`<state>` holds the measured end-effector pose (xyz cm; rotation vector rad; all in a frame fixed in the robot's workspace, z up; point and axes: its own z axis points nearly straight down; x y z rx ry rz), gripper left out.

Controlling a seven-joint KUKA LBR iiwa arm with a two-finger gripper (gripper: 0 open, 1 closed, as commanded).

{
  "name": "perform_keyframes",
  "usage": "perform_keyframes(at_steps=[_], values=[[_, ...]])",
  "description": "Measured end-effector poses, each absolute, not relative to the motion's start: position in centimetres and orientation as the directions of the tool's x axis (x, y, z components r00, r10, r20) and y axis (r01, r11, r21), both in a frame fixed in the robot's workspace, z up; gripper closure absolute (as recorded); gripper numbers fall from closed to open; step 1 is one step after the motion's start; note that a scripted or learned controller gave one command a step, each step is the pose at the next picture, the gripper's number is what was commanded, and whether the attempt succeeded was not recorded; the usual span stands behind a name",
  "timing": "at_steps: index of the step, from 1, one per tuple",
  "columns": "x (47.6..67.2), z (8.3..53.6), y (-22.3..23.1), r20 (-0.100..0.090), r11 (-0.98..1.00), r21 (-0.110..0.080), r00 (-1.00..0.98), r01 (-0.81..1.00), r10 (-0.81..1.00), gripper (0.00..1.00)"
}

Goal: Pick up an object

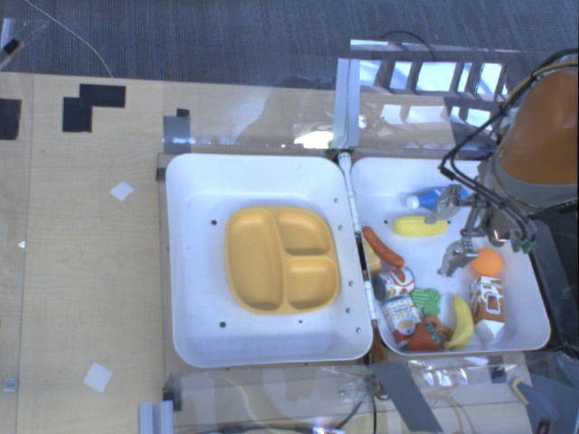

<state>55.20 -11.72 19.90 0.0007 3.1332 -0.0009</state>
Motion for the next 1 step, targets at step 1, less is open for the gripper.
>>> perform_keyframes(at_steps=[1], values=[[58.4,24.27,-16.5,-0.015,0.999,-0.003,-0.999,0.033,0.033,0.0]])
